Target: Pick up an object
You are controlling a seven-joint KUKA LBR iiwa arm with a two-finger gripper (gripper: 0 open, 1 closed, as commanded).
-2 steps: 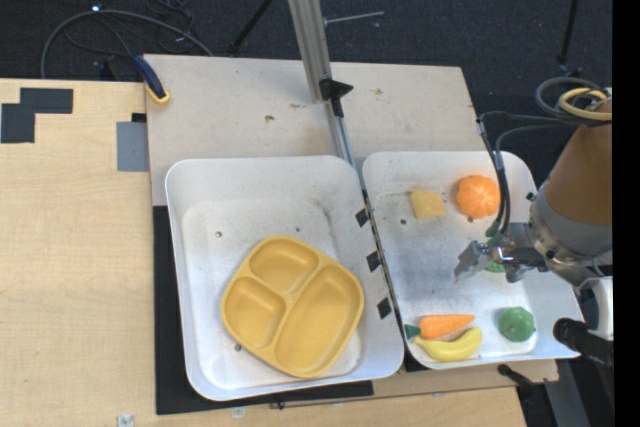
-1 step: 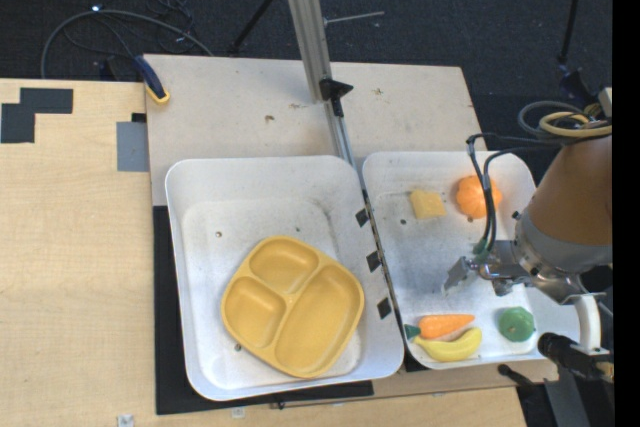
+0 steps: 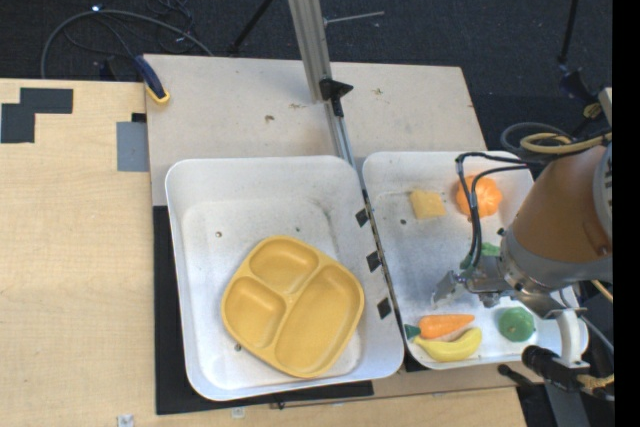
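Observation:
My gripper (image 3: 447, 290) hangs low over the middle of the right bin (image 3: 395, 245), just above and left of the toys at its front edge. Below it lie an orange carrot (image 3: 446, 324) and a yellow banana (image 3: 451, 346), side by side. A green round toy (image 3: 516, 323) sits to their right, under the arm. Farther back in the same bin are a pale yellow block (image 3: 428, 204) and an orange fruit (image 3: 481, 196), partly crossed by a black cable. Nothing shows in the gripper.
The left bin (image 3: 190, 245) holds a yellow divided plate (image 3: 292, 304). A metal post (image 3: 309, 25) rises behind the bins. The arm's orange and grey body (image 3: 560, 215) covers the right bin's right side.

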